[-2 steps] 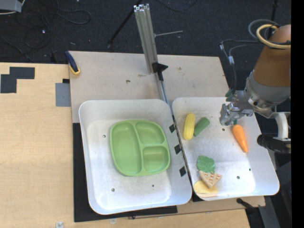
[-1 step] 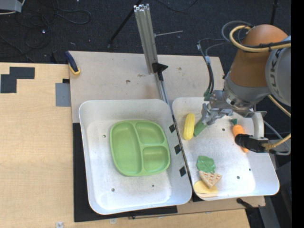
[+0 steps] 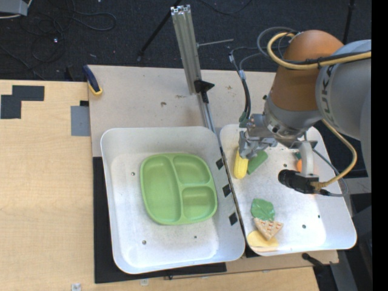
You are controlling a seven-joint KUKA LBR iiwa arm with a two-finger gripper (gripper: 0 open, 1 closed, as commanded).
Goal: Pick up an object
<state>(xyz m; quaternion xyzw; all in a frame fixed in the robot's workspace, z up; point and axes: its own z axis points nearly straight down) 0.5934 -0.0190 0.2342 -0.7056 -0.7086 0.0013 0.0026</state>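
Presently catalogued: one bench with two shallow white bins side by side.

Left bin [image 3: 121, 235]: held one green divided plate [image 3: 179, 188] of three compartments, lying flat near the middle, well apart from all four walls.

Right bin [image 3: 333, 223]: held the loose pieces. A yellow piece, possibly toy corn [image 3: 240, 167], and a green elongated piece [image 3: 257, 161] lay touching one another near the bin's left wall. A green leafy piece [image 3: 262, 208], a tan wedge like a waffle slice [image 3: 268, 228] and a yellow flat piece [image 3: 262, 241] were clustered at the near left corner. A small orange piece [image 3: 299, 162] lay further right, partly hidden by a black fitting.

Gripper [image 3: 251, 151]: low over the yellow and green pair, directly above or against them. Whether the claw was wide, narrow or closed on anything could not be told at this slant.

Progress, as judged: approach made; no object seen lifted, so grasp and raise remained to do.

Room: the target pair sat close to the divider between the bins, leaving little clearance on that side; open bin floor lay to the right and toward the middle. An upright metal post [image 3: 189, 53] stood behind the bins, clear of the wrist.
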